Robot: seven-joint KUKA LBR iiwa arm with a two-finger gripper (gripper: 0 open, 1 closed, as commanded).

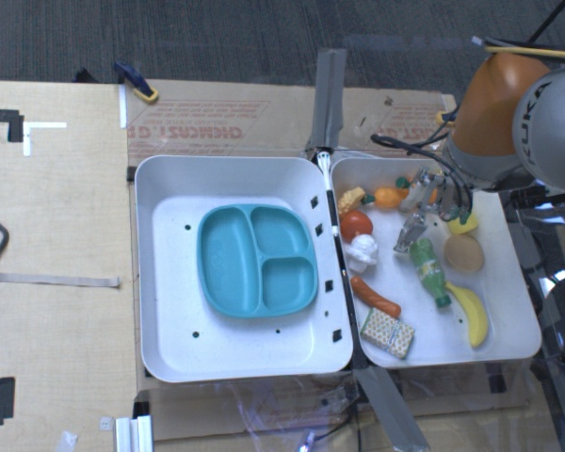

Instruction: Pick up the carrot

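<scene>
Half of carrot [375, 296] hidden behind bin wall [344, 281]; fingers [412, 234] blurred.

Two white bins side by side on worktop [56, 205]. Left bin [160, 347] holds a teal divided plate [259, 260]. Right bin [518, 332]: carrot [375, 296] lying near its left wall, between a white lump [362, 250] and a cracker box [387, 333]. Also tomato [356, 223], green bottle [430, 272], banana [471, 313], egg [463, 253]. Pincer [413, 234] hangs just above the bottle's cap, well apart from the carrot.
</scene>
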